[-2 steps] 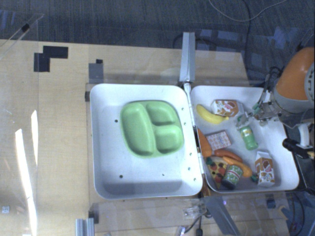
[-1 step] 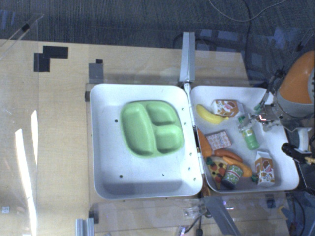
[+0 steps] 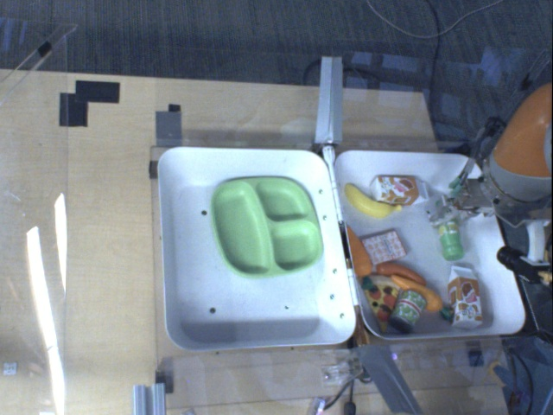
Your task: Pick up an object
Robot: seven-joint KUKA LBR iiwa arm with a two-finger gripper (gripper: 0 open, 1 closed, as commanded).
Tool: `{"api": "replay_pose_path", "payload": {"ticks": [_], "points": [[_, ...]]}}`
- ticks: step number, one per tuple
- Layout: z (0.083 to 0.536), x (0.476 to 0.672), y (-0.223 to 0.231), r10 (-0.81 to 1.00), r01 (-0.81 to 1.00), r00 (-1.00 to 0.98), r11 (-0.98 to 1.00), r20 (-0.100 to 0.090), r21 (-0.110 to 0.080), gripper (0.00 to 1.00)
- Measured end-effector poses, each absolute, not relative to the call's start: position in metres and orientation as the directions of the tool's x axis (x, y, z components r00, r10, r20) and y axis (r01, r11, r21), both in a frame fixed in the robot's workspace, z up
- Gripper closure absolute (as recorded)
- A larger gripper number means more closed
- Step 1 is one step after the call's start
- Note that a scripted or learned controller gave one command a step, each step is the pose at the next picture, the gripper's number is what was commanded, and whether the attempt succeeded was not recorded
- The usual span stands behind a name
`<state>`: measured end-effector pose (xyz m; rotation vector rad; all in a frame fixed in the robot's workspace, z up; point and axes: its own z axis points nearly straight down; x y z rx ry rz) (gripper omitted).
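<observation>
Camera view: we see the claw (image 3: 451,207) low in the right bin (image 3: 510,322), just above a small green bottle (image 3: 450,241); whether it is wide or narrow we cannot tell. Banana (image 3: 367,202), two cartons (image 3: 465,298) and a heap of toys lie around. A green tray (image 3: 263,224) fills the left bin (image 3: 186,292). We judge the approach is under way; next, the claw must settle squarely around the bottle before lifting.

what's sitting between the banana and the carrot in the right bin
In the camera view, a small checkered packet lies between the banana and the carrot.
</observation>
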<state>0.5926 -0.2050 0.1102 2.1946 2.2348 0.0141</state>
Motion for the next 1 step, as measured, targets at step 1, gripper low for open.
{"api": "replay_pose_path", "payload": {"ticks": [1], "points": [[0.2048,0.594,-0.1463,1.0,1.0,0.006,-0.006,-0.001,0.008,1.0]]}}
